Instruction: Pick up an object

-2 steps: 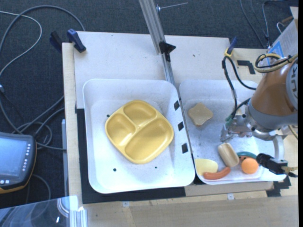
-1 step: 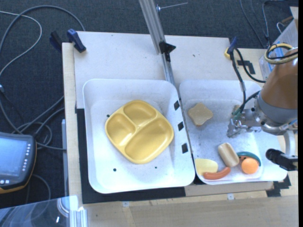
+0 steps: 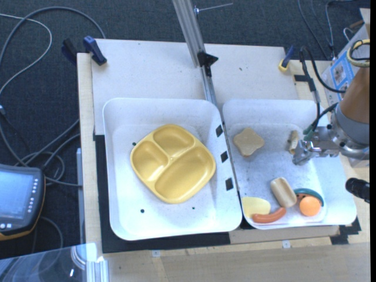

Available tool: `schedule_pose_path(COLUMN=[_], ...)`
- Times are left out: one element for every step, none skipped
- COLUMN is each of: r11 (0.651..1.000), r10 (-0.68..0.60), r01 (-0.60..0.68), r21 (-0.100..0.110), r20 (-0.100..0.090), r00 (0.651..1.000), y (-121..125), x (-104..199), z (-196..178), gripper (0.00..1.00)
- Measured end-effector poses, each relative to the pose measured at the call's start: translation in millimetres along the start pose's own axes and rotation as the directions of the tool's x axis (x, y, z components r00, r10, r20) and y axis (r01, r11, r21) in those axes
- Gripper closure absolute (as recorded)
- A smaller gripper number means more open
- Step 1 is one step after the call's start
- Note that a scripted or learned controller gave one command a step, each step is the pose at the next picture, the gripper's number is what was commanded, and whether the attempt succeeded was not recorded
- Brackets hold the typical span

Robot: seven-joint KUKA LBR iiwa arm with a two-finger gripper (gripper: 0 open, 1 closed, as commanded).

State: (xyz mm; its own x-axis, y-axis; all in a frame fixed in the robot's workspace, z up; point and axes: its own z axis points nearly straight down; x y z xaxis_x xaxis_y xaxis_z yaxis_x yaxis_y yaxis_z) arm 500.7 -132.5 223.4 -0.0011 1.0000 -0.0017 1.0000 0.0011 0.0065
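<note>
the gripper (image 3: 301, 153) hangs low over the right bin (image 3: 267, 107), near its right wall, just beside a small tan object (image 3: 292, 140) at its upper left. whether they touch is unclear, and i cannot tell how the gripper is set. a tan bread-like piece (image 3: 248, 141) lies further left. a bun (image 3: 282, 191), orange ball (image 3: 309, 206) and sausage (image 3: 268, 217) sit near the front. a yellow divided plate (image 3: 172, 163) fills the left bin (image 3: 117, 157).
</note>
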Motion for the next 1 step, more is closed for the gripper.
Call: schedule_pose_path(r11=[1.0], r10=[-0.001], r01=[0.001], r21=[0.002], r20=[-0.001], r00=[1.0], y=[1.3], x=[0.1], z=[-14.4], gripper=[1.0])
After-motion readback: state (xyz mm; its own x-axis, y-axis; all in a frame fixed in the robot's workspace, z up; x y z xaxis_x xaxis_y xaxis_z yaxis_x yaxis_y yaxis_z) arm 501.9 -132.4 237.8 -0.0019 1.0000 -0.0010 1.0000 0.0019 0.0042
